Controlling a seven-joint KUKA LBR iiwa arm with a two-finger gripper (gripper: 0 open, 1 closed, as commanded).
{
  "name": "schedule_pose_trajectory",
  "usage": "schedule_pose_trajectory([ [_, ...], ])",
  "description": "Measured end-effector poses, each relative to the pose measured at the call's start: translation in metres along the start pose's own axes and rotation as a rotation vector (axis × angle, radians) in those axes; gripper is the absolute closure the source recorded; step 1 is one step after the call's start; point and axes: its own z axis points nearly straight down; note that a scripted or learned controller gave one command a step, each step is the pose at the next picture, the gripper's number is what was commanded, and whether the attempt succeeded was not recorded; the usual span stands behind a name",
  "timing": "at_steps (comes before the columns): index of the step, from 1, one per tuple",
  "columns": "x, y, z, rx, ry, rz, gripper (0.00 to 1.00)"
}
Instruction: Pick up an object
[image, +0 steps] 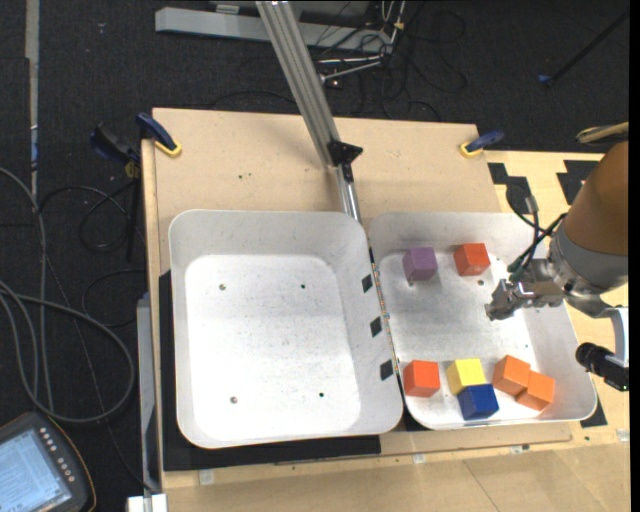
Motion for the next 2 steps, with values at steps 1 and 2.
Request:
schedule_pose_trajectory([
  [1,0.000,0.002,-0.046,0.000,-0.001,0.000,1.00],
  [2,0.053,0.013,-0.040,0.006,0.004,-0.004,1.00],
])
